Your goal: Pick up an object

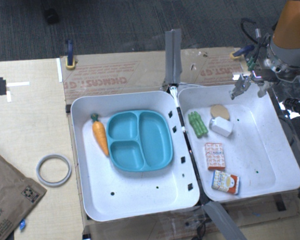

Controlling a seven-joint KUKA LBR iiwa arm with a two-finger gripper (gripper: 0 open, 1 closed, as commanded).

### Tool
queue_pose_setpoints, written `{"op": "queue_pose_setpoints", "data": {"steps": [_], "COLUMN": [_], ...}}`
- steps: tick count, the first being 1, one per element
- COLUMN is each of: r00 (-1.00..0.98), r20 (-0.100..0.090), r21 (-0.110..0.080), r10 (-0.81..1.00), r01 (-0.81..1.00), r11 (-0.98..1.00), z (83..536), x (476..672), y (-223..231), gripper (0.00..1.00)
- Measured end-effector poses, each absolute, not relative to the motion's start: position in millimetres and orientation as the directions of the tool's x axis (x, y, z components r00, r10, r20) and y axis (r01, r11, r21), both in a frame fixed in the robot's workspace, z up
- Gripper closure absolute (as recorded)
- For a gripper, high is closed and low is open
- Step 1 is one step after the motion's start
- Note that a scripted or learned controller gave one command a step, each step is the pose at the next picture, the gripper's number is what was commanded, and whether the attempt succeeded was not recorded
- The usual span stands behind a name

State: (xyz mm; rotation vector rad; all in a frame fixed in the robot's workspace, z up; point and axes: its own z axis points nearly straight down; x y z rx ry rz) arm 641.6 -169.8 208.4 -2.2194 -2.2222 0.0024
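Camera view has my two-finger gripper [252, 85] above the right white bin's [277, 147] far rim, jaws apart, empty; approach step, next descend onto the white block [221, 127]

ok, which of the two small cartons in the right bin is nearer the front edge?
The yellow-orange carton; the red-and-white carton lies just behind it.

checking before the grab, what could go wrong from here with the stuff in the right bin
1. The white block touches the tan round piece, so closing on one may drag or lift the other.
2. The two small cartons lie flat, giving little edge to grip.
3. The gripper sits over the right bin's back rim and could clip it descending.
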Motion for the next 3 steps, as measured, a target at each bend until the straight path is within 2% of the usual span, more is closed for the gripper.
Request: {"op": "queue_pose_setpoints", "data": {"steps": [1, 2, 3], "r00": [-0.085, -0.086, -0.118], "r20": [-0.002, -0.005, -0.001], "r21": [0.003, 0.006, 0.0], "r10": [0.996, 0.996, 0.993], "r01": [0.996, 0.996, 0.993], "r11": [0.085, 0.086, 0.118], "z": [93, 104, 219], "x": [655.7, 656.8, 632.4], "y": [-145, -145, -101], "gripper": [0.0, 1.0, 1.0]}}
